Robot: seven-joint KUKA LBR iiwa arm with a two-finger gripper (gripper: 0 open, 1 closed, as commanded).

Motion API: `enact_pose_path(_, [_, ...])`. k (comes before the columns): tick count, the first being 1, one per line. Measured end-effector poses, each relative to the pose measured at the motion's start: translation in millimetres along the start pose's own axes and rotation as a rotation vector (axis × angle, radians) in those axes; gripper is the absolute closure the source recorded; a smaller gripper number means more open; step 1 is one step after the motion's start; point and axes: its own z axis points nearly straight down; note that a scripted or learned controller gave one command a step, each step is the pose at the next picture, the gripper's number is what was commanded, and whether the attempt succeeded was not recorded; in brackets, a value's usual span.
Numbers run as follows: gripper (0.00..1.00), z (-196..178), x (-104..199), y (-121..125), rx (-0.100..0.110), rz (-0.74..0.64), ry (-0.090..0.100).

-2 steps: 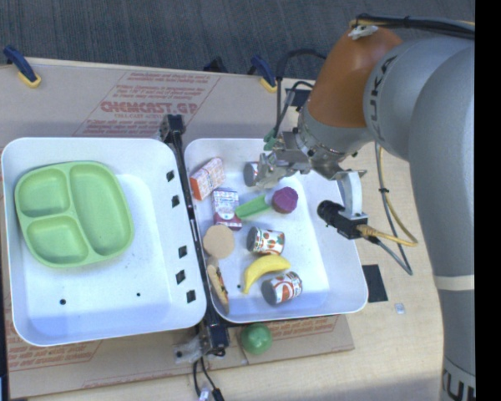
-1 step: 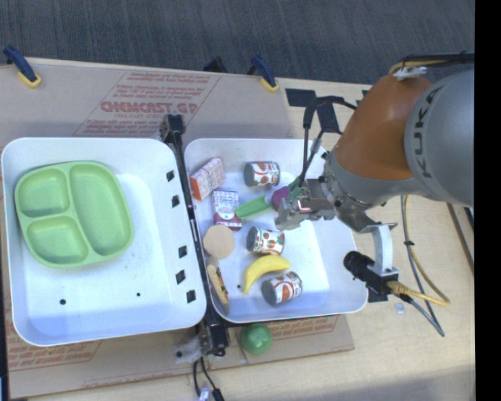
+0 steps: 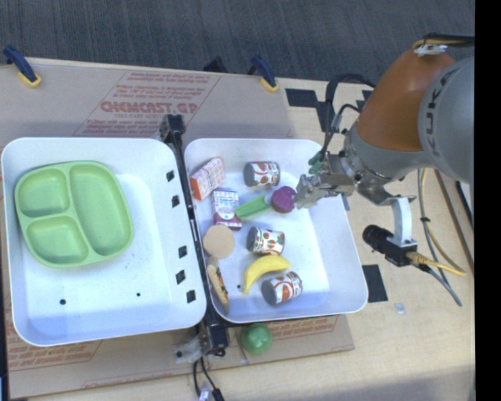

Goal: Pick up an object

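Note:
My gripper (image 3: 310,190) hangs over the upper right part of the right bin (image 3: 344,249), right beside a purple eggplant (image 3: 282,199) whose green stem (image 3: 252,207) points left. Whether it touches the eggplant I cannot tell. Three small cans lie in this bin: one (image 3: 261,174) near the back, one (image 3: 265,241) in the middle, one (image 3: 282,288) at the front. A banana (image 3: 263,270) lies between the two nearer cans. Two small cartons (image 3: 206,178) (image 3: 225,207), a tan round disc (image 3: 219,242) and a bread-like piece (image 3: 218,286) lie along the left side.
The left bin (image 3: 108,299) holds a green divided plate (image 3: 73,213). A black divider (image 3: 184,215) runs between the bins. A green ball (image 3: 255,338) sits outside, on the cardboard in front of the right bin. Clamps (image 3: 21,65) (image 3: 264,72) stand at the back edge.

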Motion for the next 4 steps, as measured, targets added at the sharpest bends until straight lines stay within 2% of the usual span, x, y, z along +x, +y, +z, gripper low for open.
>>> enact_pose_path(1, [1.00, -37, 64, -21, -0.001, -0.002, 0.001])
enact_pose_path(2, [1.00, -27, 37, -33, 0.001, -0.002, -0.001])
enact_pose_path(3, [1.00, -41, 58, -70, 0.002, -0.004, 0.000])
enact_pose_path(4, [1.00, -5, 65, -70, 0.002, -0.002, 0.000])
